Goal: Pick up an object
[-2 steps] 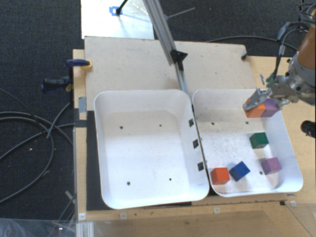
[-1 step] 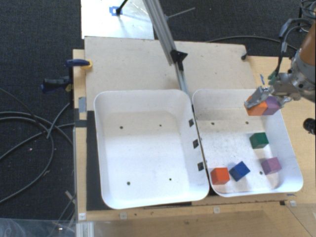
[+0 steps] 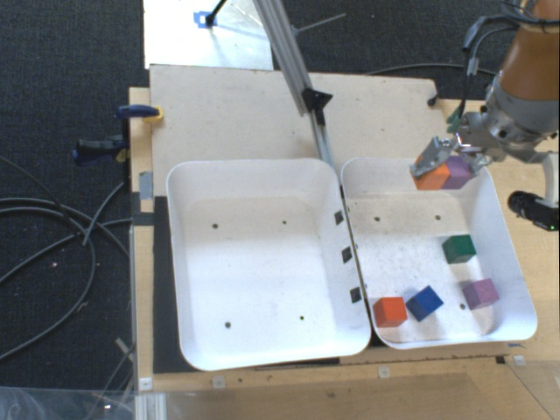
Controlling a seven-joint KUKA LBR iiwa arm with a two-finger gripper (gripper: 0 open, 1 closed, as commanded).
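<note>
My gripper (image 3: 444,157) hangs over the back edge of the right bin (image 3: 506,226), at the end of the grey arm with the orange band. Directly under it, touching each other, are an orange block (image 3: 430,179) and a purple block (image 3: 460,172); the gripper's grey metal covers the top of the orange one. Whether either block is gripped or just rests against the bin's back wall is unclear. Lower in the same bin lie a green block (image 3: 458,249), a second purple block (image 3: 479,293), a blue block (image 3: 424,303) and a second orange block (image 3: 390,311).
The left bin (image 3: 179,261) adjoins the right bin along a divider with dark tabs (image 3: 346,254). A slanted metal rod (image 3: 293,55) crosses the bench board behind the bins. Clamps (image 3: 131,116) sit at the bench's left edge, and cables lie on the floor to the left.
</note>
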